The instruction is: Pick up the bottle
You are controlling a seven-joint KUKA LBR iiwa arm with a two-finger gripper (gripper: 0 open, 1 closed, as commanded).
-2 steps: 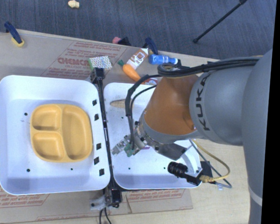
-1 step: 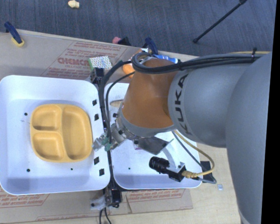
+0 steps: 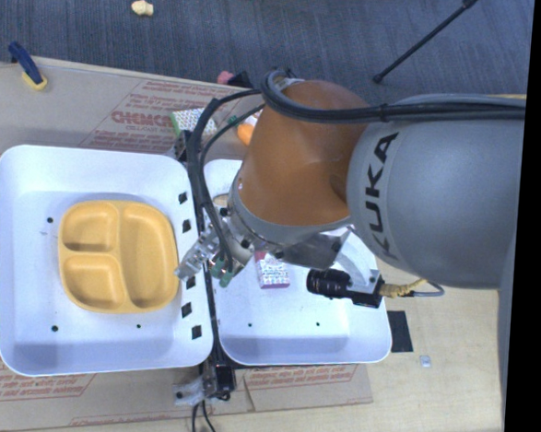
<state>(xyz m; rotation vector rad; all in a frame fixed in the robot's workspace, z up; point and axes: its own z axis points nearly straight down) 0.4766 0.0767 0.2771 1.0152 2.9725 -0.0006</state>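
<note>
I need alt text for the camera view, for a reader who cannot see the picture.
A large grey and orange robot arm reaches from the right over the right white bin, covering most of it. The left white bin holds a yellow divided plate. Both bins sit on cardboard.

Light is even and fairly bright, coming from overhead. The white bins (image 3: 29, 240) reflect it strongly and look nearly washed out, with a soft bluish shade along their walls. The arm (image 3: 419, 202) casts a dim shadow under itself. A mild sheen marks its orange band (image 3: 302, 166). Fine detail is soft and slightly grainy throughout.
</note>
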